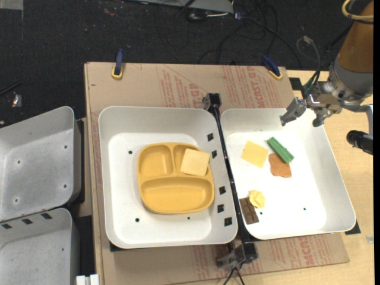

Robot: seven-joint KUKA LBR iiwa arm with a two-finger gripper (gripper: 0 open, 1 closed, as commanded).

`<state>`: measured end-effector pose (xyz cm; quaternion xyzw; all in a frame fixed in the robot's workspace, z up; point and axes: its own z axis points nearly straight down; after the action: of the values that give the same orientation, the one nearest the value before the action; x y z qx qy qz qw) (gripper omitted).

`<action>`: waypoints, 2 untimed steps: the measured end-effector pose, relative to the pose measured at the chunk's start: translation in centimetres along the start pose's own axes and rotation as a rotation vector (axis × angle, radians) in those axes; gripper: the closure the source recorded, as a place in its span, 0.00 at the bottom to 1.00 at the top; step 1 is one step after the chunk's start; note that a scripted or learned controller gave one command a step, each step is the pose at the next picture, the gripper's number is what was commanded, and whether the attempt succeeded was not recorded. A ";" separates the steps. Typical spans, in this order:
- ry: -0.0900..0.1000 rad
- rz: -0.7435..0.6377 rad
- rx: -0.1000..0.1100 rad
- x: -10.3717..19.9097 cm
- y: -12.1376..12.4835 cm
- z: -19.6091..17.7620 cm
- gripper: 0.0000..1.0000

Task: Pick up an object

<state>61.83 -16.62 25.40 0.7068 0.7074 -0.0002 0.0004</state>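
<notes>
Dark floor w/ loose cables surrounds a cardboard-topped counter [154, 79] carrying two shallow white bins side by side. Left bin [113, 135] holds a yellow compartment tray [172, 192] w/ a pale square slab [195, 162] lying across its upper-right compartment. Right bin [332, 183] holds the loose pick candidates: a pale yellow square [255, 154], a green bar [279, 149] set diagonally, an orange-brown piece [280, 165] touching the bar's lower end, a small yellow lump [256, 198], and a dark brown piece [248, 210] just beside the lump, near the bins' shared wall. End effector [309, 111] hangs at the right bin's upper-right corner, over the rim, w/ its two fingers spread apart and nothing between them, i.e. open and unloaded. Nearest candidates, the green bar and orange-brown piece, lie below and left of the end effector in the camera view, clear of it; the lump and dark brown piece are well apart from it, toward the bin's near-left corner. Risks, as judged: (1) descent from the present spot would probably meet the bin wall or bare floor rather than an item, since the fingers sit over the rim; (2) the bar and orange-brown piece touch, so a closure there may catch both or push one aside; (3) the flat square offers little height and the fingers may slide over it; (4) items by the shared wall leave scant room for a finger on that side.
</notes>
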 end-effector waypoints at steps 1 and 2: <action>0.001 -0.003 0.004 0.4 0.9 5.1 0.00; 0.001 -0.003 0.004 1.0 1.6 10.1 0.00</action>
<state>63.44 -15.60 15.34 0.7059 0.7083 -0.0012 -0.0016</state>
